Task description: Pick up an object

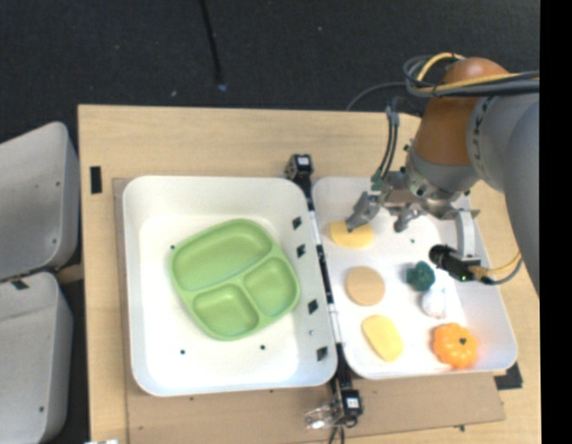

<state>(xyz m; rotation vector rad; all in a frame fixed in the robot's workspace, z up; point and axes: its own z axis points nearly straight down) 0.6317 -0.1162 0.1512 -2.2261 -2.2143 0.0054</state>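
Over the right bin, near its far edge, the tool hangs from the grey arm with the orange band. Its two fingers are spread apart, released, with nothing between them. One fingertip points down toward the pale yellow piece, which lies just below it close to the bin's far left corner; whether the tip touches the piece cannot be told.

Toward the middle of that bin, on its left half, lies a round tan disc, apart from the yellow piece. Nearer the front edge sits a yellow oval item, tilted. At the front right corner sits a small orange pumpkin. Just behind it, by the right side, a dark green object touches a white one; their shapes are too small to name.

Across the divide, the left bin holds a light green tray with three compartments, lying flat and turned at an angle, roughly in the bin's middle. Both bins rest side by side on the wooden surface, touching along their inner edges.
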